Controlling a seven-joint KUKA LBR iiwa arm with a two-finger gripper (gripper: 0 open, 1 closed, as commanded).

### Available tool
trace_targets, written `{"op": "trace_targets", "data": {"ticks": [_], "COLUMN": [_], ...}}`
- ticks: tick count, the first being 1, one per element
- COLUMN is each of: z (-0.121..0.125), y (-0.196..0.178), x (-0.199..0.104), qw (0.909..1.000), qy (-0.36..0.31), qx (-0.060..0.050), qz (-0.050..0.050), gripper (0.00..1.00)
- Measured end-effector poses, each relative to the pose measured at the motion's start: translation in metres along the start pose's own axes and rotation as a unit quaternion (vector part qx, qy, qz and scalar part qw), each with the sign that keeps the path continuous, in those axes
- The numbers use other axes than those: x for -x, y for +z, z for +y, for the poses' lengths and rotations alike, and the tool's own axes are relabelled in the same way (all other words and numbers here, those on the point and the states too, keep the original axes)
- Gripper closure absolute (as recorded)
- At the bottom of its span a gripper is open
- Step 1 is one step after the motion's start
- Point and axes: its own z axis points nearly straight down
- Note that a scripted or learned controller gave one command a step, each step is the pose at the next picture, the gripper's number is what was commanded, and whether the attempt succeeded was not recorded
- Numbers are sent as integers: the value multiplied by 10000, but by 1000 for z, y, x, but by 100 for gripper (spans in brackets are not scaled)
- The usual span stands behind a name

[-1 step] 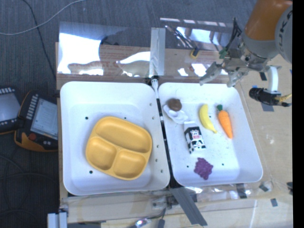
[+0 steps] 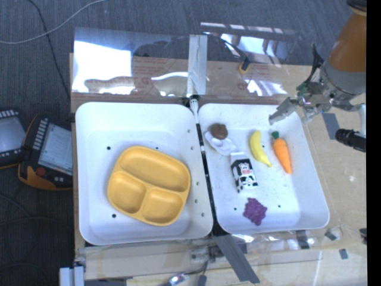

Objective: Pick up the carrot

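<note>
**Item: carrot, right bin, awaiting pick-up**

Location. The carrot (image 2: 281,152) lies flat on the floor of the right bin (image 2: 309,204), in its upper right part, near the right wall. The banana (image 2: 258,148) lies just beside it on the left, with a narrow gap between the two. The milk carton (image 2: 243,174), the purple grapes (image 2: 255,211) and a brown item on a white piece (image 2: 219,137) lie further left and lower. The left bin (image 2: 95,124) holds a yellow divided plate (image 2: 149,185).

Orientation. Long axis runs from upper left to lower right, close to the bin's depth direction. The green top sits at the upper end, toward the back wall; the orange body tapers to a tip pointing toward the near edge.

Handling, as judged. Looks like a toy food: probably light, stiff and smooth, so it may slip or roll if pinched near the thin tip. Best hold is likely across the thick upper half of the body, fingers closing across the long axis. The banana-side finger has little room.

Gripper. The gripper (image 2: 284,109) hovers above the bin's upper right corner, just beyond the carrot's green end, clear of it. One pale finger is visible slanting down-left; whether the jaws stand apart or together cannot be told.
</note>
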Motion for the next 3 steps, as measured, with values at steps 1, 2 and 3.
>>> {"op": "trace_targets", "data": {"ticks": [1,2,3], "z": [-12,-15,49], "y": [140,134,54], "x": [18,21,-37], "qw": [9987,9988,10000], "qy": [-509,-491,-74], "qx": [48,14,10], "qz": [39,31,5], "gripper": [0,100,100]}}
